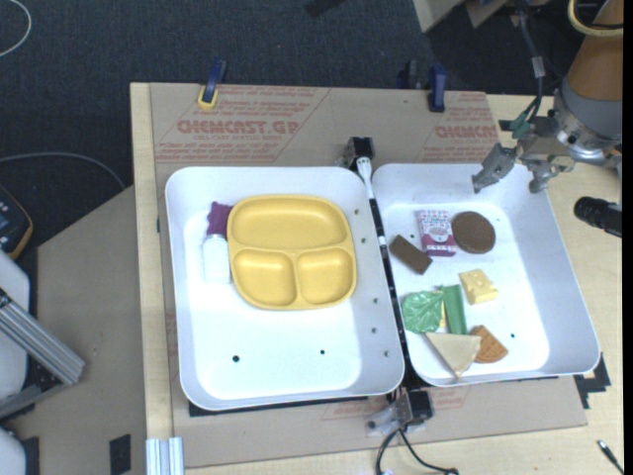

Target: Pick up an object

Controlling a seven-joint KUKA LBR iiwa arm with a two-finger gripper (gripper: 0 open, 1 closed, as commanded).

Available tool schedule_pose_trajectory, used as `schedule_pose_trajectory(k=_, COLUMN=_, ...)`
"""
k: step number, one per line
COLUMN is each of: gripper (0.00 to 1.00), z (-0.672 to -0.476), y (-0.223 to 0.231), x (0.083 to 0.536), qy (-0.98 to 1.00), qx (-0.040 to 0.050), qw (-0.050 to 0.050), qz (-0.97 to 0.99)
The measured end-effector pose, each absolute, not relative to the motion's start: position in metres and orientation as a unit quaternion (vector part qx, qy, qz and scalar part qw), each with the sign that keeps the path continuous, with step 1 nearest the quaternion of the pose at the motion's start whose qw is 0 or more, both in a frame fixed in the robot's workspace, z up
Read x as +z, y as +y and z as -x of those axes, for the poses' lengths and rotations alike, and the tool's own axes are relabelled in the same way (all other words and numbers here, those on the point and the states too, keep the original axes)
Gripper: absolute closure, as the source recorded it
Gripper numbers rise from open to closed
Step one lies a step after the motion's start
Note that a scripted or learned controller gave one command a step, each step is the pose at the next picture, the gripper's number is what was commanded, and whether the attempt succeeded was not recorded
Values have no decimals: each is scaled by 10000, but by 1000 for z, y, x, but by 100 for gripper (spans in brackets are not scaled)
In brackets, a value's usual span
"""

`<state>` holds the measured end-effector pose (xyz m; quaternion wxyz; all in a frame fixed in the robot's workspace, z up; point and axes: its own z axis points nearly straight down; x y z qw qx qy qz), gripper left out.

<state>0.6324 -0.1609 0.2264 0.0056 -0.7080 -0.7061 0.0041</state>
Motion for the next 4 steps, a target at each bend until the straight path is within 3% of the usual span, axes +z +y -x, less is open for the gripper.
schedule_pose_trajectory(k=1, gripper=0, z=-635, y=-161, x=235, qy=-7071, qx=-1, qw=-6, qz=7071)
schedule_pose_trajectory(k=2, gripper=0, z=-637, y=-162, x=172, qy=-7070, qx=17, qw=27, qz=7072)
schedule_pose_trajectory(k=4, gripper=0, z=-641, y=-157, x=88, qy=-7074, qx=-17, qw=0, qz=7068)
